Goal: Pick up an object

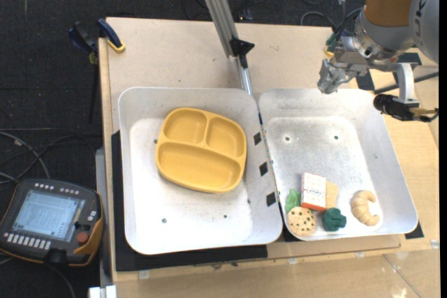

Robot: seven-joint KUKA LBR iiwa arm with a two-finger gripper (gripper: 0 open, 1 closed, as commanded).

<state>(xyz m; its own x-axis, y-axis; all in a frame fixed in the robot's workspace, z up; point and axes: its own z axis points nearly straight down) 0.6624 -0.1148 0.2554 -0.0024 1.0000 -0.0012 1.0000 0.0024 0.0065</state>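
My gripper (330,84) hangs up at the far edge of the right bin (363,143), just over its back rim. I cannot tell if it is spread or pressed together, because it is too small and dark to see from here. I see nothing in it.

The things I could pick up all sit in a little bunch at the near edge of that same bin. There is a small red and white box (313,191), a round cookie (302,220) with dark dots, a green toy (334,219), a leafy green bit (292,201) and a croissant (366,208). The box, cookie and green toy are touching or almost touching. The croissant sits a bit apart, on the side nearer the arm.

So the toys lie straight toward me from the gripper, across the bare middle of the bin. I think the croissant is the easiest one to grab, since it has room around it. Its long side runs from far to near.

The yellow divided plate (202,149) rests in the left bin (140,171), well apart from the gripper.
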